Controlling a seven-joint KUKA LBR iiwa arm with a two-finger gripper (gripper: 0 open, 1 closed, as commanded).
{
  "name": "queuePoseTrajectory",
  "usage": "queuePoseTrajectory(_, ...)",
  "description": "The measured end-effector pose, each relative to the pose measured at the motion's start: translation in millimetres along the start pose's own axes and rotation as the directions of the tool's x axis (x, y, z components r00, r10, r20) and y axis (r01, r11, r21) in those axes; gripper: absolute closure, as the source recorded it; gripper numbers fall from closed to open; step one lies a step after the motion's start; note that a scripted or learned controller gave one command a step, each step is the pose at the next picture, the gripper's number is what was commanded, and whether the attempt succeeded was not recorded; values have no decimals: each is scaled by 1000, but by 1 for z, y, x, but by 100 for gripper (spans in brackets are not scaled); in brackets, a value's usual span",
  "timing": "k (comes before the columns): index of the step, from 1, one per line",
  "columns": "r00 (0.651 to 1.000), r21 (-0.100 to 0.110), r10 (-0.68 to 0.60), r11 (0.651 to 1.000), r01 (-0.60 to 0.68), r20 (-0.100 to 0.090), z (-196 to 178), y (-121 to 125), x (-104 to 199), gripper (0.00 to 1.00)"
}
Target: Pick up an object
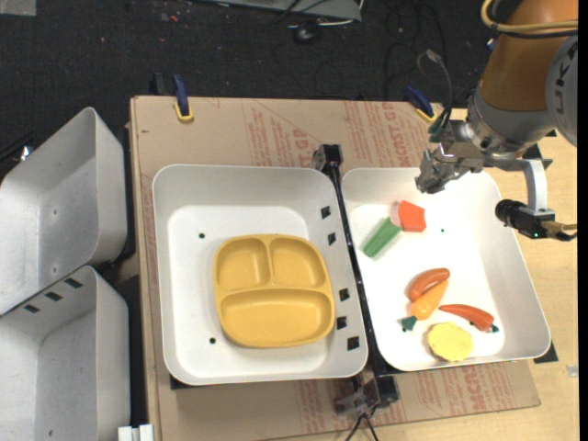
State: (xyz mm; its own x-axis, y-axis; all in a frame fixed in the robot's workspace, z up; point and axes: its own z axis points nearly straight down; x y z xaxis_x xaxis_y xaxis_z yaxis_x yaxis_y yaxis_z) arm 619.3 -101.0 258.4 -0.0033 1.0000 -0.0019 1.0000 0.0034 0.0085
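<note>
The arm (528,58) has a bulbous orange band (533,26) near its top, glossy and rounded, with a thin pale cable looped over it. Below sits a grey collar, smooth and metallic, and part of a dark printed letter shows at the right edge. The wrist narrows into a cluttered dark-grey gripper (432,180) with small fittings and wires. A white curved bracket carries a black cylindrical unit (519,215).

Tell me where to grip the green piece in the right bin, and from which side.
Grip the green piece across its narrow width at mid-length, coming straight down from above. It lies flat and elongated on a diagonal, so the fingers should close across the long axis. Its upper end is close to the orange-red block, so stay away from that end.
</note>
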Motion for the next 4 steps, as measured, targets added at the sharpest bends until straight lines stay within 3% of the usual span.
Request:
queuePoseTrajectory(1, 1000, 5, 1, 1000, -1, -1, -13, 1, 0, 100)
queuePoseTrajectory(2, 1000, 11, -3, 1000, 3, -3, -7, -7, 45, 100)
queuePoseTrajectory(4, 1000, 13, -3, 1000, 3, -3, 22, -48, 140, 100)
